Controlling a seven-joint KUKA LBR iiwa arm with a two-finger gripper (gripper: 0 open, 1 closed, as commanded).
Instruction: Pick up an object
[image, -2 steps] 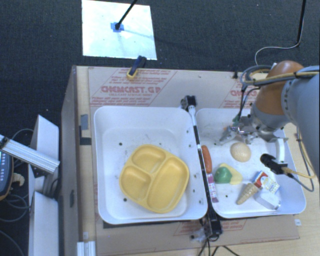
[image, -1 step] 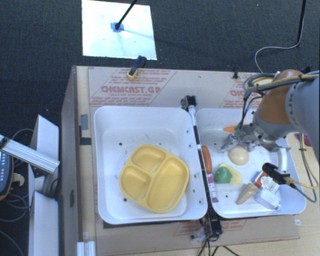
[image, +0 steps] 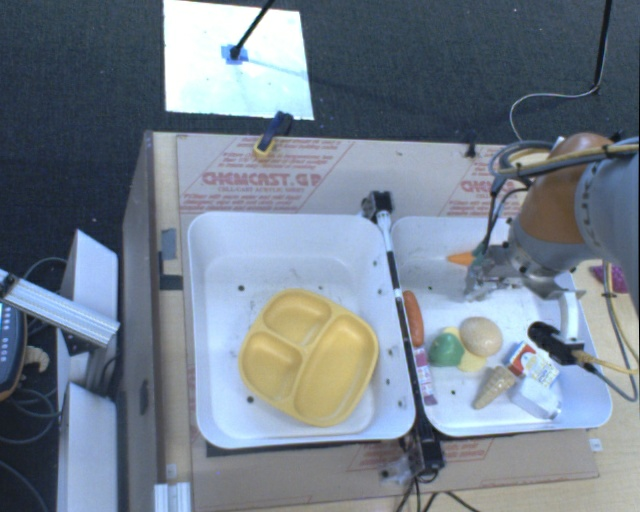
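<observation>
The grey KUKA arm's two-finger gripper (image: 484, 282), its grip state impossible to tell, hangs low in the right white bin (image: 440, 235) beside a small orange carrot-shaped toy (image: 460, 259), apparently mid-approach and needing a final descent and closure.

Left bin (image: 215, 300), well left of the tool (image: 483, 283), holds a yellow divided plate (image: 308, 355). Bench (image: 330, 165) is brown board, red lettering. White sheet (image: 238, 60) lies on the dark floor beyond.
</observation>
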